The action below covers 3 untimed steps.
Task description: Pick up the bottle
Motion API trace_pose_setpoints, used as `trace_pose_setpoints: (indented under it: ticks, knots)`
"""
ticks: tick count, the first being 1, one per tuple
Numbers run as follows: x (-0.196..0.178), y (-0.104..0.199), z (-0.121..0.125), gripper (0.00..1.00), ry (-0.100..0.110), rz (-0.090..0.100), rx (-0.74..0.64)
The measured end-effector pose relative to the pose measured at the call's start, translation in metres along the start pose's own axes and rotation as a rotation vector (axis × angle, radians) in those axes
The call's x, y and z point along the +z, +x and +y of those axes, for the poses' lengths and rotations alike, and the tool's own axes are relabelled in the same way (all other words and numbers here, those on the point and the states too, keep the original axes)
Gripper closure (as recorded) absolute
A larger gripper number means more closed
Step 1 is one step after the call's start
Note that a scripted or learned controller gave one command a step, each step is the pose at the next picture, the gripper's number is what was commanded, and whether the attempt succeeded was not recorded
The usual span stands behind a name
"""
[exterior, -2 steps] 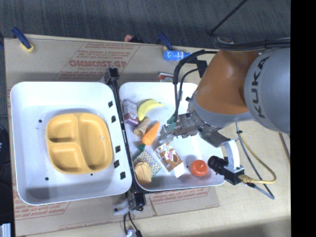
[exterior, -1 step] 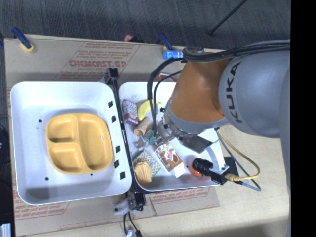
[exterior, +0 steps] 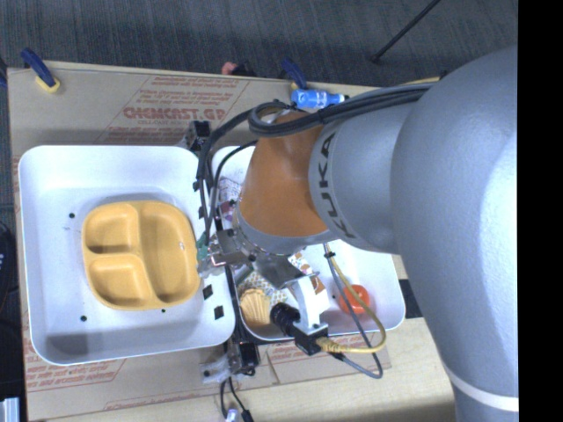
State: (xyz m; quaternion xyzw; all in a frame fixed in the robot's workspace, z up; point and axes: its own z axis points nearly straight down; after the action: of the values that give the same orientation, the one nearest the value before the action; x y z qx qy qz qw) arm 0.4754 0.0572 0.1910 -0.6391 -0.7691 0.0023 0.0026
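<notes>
Because the arm (exterior: 290, 192) hung low over the right bin (exterior: 385, 275) at lower centre, presumably seeking the bottle, its wrist covered the gripper (grasp: we could not tell) — which half-hidden item there was the bottle was unclear.

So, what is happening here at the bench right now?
The KUKA arm reaches in from the right and hangs low over the right bin, hiding most of it. Its job is to pick up a bottle, but I cannot make out a bottle from here. Near the wrist lie a tan round item and a small orange-red item. The left bin holds a yellow divided tray, untouched. Whether anything is grasped cannot be told.
</notes>
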Motion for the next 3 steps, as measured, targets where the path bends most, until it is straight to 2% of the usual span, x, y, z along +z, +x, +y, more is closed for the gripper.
trace_pose_setpoints:
  ticks: [1,2,3]
  knots:
    - [-0.130,-0.120,-0.012,1.00,-0.007,-0.003,-0.155]
    - [-0.038,-0.077,-0.014,1.00,-0.002,0.000,-0.154]
    - [-0.053,-0.033,-0.005,1.00,-0.005,-0.003,-0.405]
